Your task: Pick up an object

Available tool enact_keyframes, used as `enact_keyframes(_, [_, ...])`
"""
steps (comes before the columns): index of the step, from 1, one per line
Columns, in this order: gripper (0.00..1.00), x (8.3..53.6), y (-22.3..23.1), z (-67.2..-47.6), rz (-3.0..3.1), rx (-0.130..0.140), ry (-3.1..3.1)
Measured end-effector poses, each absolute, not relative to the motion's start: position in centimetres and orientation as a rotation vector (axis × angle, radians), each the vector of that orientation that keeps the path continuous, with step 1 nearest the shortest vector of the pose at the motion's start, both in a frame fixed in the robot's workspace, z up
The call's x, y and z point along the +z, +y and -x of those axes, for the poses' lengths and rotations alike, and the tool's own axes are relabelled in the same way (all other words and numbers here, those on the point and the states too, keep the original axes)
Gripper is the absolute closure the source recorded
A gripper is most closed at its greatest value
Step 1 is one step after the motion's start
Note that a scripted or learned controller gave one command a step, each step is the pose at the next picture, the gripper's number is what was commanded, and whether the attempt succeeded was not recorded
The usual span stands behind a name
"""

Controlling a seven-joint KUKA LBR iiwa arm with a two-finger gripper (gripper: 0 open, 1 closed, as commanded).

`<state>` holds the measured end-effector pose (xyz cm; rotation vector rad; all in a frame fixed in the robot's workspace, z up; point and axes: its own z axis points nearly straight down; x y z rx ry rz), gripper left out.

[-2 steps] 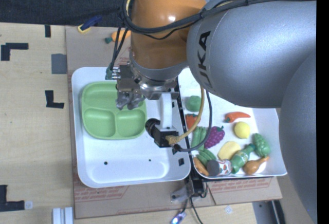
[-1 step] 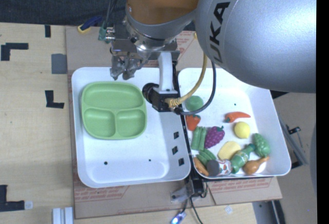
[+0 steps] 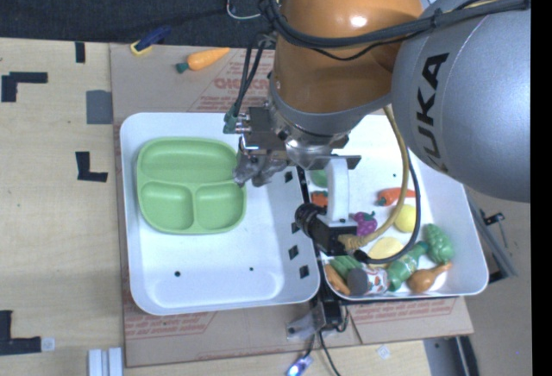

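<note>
A green three-compartment plate [image 3: 190, 193] lies in the upper part of the left white bin [image 3: 131, 228]. My gripper [image 3: 250, 163] hangs low over the plate's right rim, near the divide between the two bins. Nothing shows held in it. The right white bin [image 3: 473, 232] holds several toy foods: an orange carrot [image 3: 392, 195], purple grapes [image 3: 366, 223], a yellow fruit [image 3: 385, 247], green broccoli [image 3: 438, 241] and a brownish pear [image 3: 427, 279]. The arm's orange and grey body hides the upper part of the right bin.
A toy carrot [image 3: 207, 58] and a blue-and-yellow item [image 3: 151, 38] lie on the cardboard behind the bins. The lower half of the left bin shows bare white floor [image 3: 207, 271]. Cables hang near the front edge between the bins.
</note>
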<state>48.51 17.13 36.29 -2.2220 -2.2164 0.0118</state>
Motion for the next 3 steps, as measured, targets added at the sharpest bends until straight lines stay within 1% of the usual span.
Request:
enact_keyframes(1, [1.00,37.4,17.6,-48.7,2.215,0.006,-2.225])
enact_keyframes(2, [1.00,38.1,16.2,-48.3,2.219,0.002,-2.222])
enact_keyframes(3, [1.00,35.9,13.9,-48.3,2.221,0.008,-2.219])
